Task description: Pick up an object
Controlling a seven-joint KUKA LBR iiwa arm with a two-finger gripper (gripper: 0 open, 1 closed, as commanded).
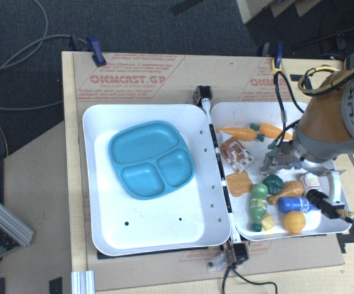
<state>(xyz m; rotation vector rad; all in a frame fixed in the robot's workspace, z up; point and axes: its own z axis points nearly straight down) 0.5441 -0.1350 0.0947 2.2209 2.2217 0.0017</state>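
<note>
Toy food items are all piled in the right bin [235,112], none in the air. We see two carrots end to end along the back: one [238,133] beside the centre divider, a second [269,129] to its right. Below them is a brown-and-white patterned piece [236,154], then a flat orange wedge [238,184] near the left wall. Mid-bin there's a dark teal round piece [273,182], with a green bottle-like toy [258,202] just under it, running toward the front wall. To the right of those: a tan-orange piece [289,190], a blue piece [294,205] and an orange ball [294,222] at the front. These are packed close, several touching.

The jaws [279,160] sit low over the middle of the right bin, just above the teal piece in the view. We cannot tell if they are open or closed; the wrist and cabling block the tips. We see nothing clearly between them. The arm [327,118] comes in from the right, with its orange band over the bin's right half.

The left bin [94,182] holds a blue three-compartment plate [150,158], lying flat, toward the back. Both bins sit side by side on the worktop [73,133], touching at the centre.
</note>
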